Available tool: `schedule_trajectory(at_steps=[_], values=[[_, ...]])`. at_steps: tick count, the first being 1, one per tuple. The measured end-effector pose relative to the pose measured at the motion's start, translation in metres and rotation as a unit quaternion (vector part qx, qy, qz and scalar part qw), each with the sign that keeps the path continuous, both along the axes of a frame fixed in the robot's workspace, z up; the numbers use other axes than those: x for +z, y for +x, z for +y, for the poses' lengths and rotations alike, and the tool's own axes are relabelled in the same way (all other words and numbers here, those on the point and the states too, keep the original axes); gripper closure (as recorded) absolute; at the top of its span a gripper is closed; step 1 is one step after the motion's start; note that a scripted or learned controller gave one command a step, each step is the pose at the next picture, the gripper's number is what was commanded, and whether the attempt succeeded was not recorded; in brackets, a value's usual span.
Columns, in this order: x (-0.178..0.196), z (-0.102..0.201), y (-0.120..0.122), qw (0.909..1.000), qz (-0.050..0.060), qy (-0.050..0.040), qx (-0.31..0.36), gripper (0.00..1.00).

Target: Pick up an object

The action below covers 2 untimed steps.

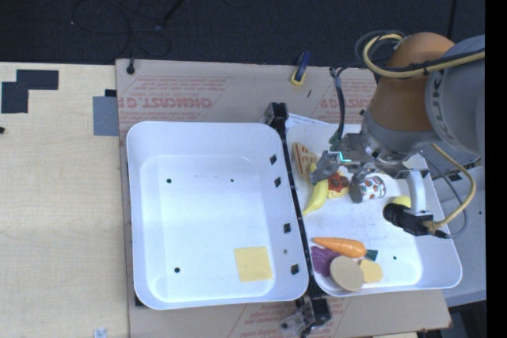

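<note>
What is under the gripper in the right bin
Below the gripper sit a small red object and a yellow banana-shaped toy, beside a waffle-like piece. The arm covers whatever lies farther right in the right bin.

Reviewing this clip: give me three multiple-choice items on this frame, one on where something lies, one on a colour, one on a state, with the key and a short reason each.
1. Where does the yellow square lie?
A. In the left bin, near its front right corner
B. In the right bin, under the arm
C. On the bare bench

2. What colour is the carrot in the right bin?
A. Blue
B. Orange
C. White

3. How does the tool stand?
A. Raised high over the left bin
B. Parked off the bench
C. Low in the right bin among the toys

Key: 1 A, the square sits alone on the left bin's floor; 2 B, its body is plainly orange; 3 C, the tool is down beside the banana and a red piece.
</note>
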<state>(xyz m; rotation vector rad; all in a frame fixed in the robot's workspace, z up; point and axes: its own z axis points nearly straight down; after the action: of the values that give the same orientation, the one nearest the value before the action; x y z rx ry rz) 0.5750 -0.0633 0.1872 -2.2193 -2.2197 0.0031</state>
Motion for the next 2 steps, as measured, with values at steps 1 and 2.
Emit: schedule_trajectory(at_steps=[1,2], values=[[-0.042,-0.018,0.031,1.0000,0.000,-0.0009,-0.001,0.00],[-0.100,-0.048,0.069,1.0000,0.002,0.0010,0.000,0.00]])
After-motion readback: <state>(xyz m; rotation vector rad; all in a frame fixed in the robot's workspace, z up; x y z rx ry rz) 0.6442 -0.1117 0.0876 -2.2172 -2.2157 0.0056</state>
